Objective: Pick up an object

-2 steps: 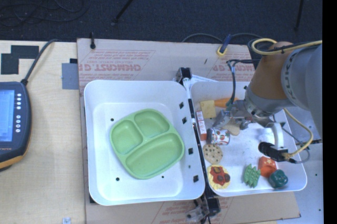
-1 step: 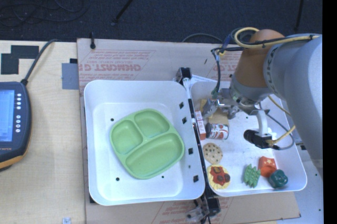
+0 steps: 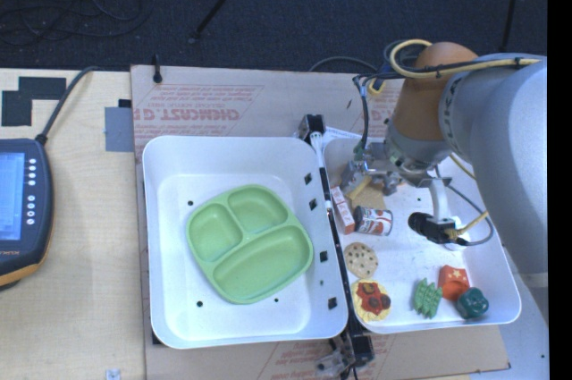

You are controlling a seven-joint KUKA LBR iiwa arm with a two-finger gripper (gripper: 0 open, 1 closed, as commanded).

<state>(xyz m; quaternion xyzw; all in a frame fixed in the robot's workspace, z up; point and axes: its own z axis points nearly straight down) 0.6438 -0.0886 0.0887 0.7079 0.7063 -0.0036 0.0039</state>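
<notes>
My gripper hangs low over the back left of the right bin, under the grey arm and its orange band. Just below it a tan piece lies on the bin floor, and a small red and white can lies on its side in front of that. A red and white box leans against the bin's left wall. Nearer the front are a brown cookie, a pizza-like piece, a green leafy item, a red item and a dark green item.
The left bin holds a light green divided plate. A pendant with a screen lies on the bench at far left. The arm's bulk covers the right bin's back right corner.
</notes>
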